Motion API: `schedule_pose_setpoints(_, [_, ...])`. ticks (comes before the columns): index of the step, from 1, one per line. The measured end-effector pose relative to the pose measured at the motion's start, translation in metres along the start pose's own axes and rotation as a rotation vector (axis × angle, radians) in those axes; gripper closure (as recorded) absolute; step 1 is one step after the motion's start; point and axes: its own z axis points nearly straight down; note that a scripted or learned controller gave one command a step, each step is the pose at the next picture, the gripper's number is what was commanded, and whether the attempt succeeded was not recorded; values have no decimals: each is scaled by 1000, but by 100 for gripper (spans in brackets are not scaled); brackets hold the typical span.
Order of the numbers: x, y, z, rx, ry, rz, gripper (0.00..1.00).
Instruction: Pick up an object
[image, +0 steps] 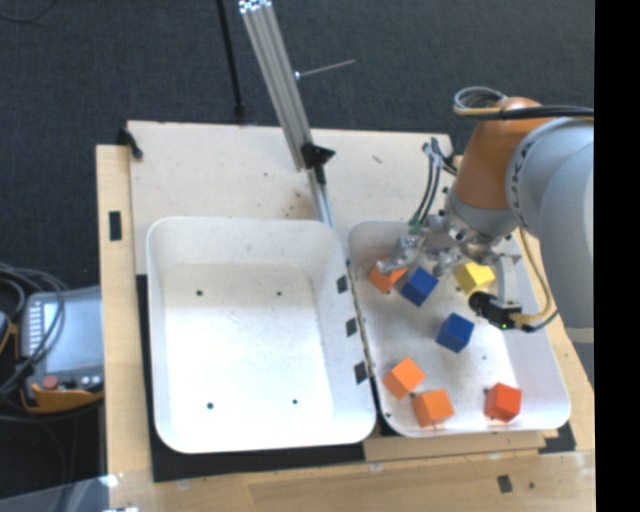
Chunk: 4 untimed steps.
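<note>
The right bin (540, 345) holds several small blocks. At its far end my gripper (424, 258) hangs low, just above a blue block (419, 287). An orange block (384, 277) lies to the left of that one, and a yellow block (474, 275) to its right, partly under the wrist. Nearer the front are a second blue block (455, 332), two orange blocks (406, 377) (433, 407) and a red-orange block (503, 402). No block is visibly lifted off the bin floor.
The left bin (160, 300) stands beside the right one, sharing a middle wall. A slanted metal rail (285, 85) rises from the back of the bench. Cables (520, 315) trail from the wrist over the right bin's far right side.
</note>
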Motion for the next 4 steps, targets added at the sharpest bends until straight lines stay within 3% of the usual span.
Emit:
schedule_pose_setpoints(1, [-1,3,-15,-10,-1,3,100])
schedule_pose_setpoints(2, [0,-1,-61,0,-2,-1,100])
schedule_pose_setpoints(4, [-9,6,-160,-1,-2,-5,100])
